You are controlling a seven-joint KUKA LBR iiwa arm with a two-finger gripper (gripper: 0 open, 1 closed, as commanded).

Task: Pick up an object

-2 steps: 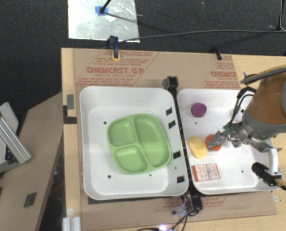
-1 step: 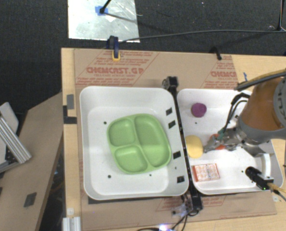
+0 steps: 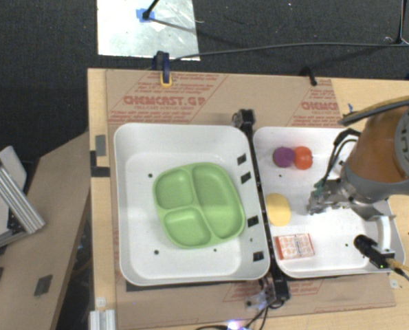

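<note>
End effector (image 3: pixel 319 203) low in right bin (image 3: pixel 328 261), grip state cannot tell. Just left of it: pale yellow rounded object (image 3: pixel 279 209), smooth, lemon-like. Purple ball (image 3: pixel 283 157) touching orange ball (image 3: pixel 302 157) at bin's far side. Red-white packet (image 3: pixel 294 246) near front. Green divided plate (image 3: pixel 198 203) in left bin (image 3: pixel 135 253).

Single arm (image 3: pixel 386 153) enters from the right edge of the camera view. The orange band sits above the grey wrist section, and the wrist is pitched downward and angled toward the view's left. Dark cables loop along the left side of the wrist housing. End effector (image 3: pixel 319 203) hangs low at the tip of the wrist, pointing down and left, over the middle of the right bin (image 3: pixel 341 249). Its metal parts appear as a small, dense cluster, too small and blurred to resolve in detail. Nothing is visibly held at its tip.
</note>
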